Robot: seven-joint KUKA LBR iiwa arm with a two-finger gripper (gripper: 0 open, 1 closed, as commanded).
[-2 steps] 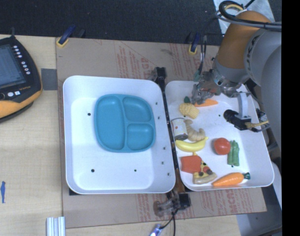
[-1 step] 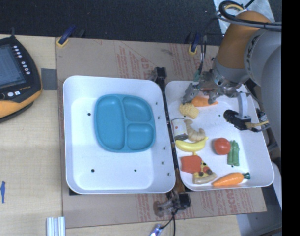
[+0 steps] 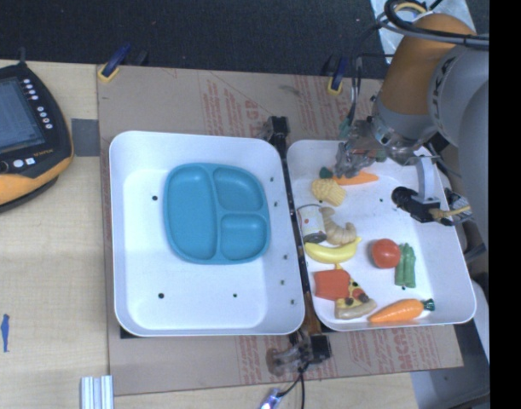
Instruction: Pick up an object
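A small carrot (image 3: 357, 178) lies just under my gripper (image 3: 354, 162) at the right bin's (image 3: 452, 262) far end, corn (image 3: 328, 192) beside it. Whether my fingers are apart, I cannot tell; closing off-centre could nudge the carrot away.

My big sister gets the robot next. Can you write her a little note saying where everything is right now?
Gripper: low at the far end of the right bin, right by the small carrot and the corn. I can't tell whether it holds anything.
In the right bin: corn, banana, tomato, green vegetable, red block, pizza slice, big carrot.
Left bin: just the blue divided plate.
Done: nothing visibly lifted.
Left: grab one toy and lift it.
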